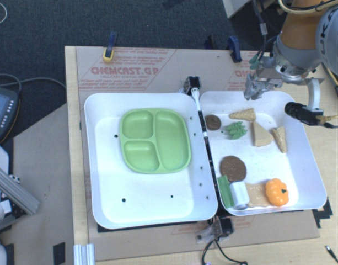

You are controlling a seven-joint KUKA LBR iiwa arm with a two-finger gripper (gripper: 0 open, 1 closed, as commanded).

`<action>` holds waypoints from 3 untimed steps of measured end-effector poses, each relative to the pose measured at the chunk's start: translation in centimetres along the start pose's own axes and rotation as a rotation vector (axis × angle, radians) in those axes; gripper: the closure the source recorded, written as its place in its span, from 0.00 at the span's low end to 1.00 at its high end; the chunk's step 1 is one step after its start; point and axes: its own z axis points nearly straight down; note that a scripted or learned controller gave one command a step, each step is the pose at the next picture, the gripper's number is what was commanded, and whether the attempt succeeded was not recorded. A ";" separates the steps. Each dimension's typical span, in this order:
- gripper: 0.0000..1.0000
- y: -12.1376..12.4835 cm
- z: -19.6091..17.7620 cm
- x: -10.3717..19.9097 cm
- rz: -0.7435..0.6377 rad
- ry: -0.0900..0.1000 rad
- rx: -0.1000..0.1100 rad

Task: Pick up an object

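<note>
Green plastic catches the eye first: a divided plate [155, 141] with 3 compartments lies flat in the left bin [102, 197]. The right bin [306, 164] carries the small things. Along its far side sit a small brown disc [213, 122], a tan wedge [243, 115] and a green leafy piece [235, 130]. Just right of these lie a pale tan slice [261, 134] and a narrower tan wedge [279, 138], close together. Nearer the front is a larger brown disc [233, 168]. At the front edge a green-and-white packet [233, 194] rests against the bin's left wall, with a flat tan piece [257, 195] beside it and an orange pumpkin-shaped toy [277, 192] touching that piece on the right.

Both bins rest on a counter [157, 68] covered with printed brown board, which is held by a yellow clamp [108, 52] and a blue clamp [234, 47] at its far edge.

The arm [309, 21] reaches in from the right, and its tool [256, 89] hangs over the far rim of the right bin, just beyond the first tan wedge. Whether the tool is apart or together cannot be told; nothing is seen gripped in it.
</note>
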 end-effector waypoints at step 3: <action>1.00 0.4 0.8 0.8 0.001 0.000 0.002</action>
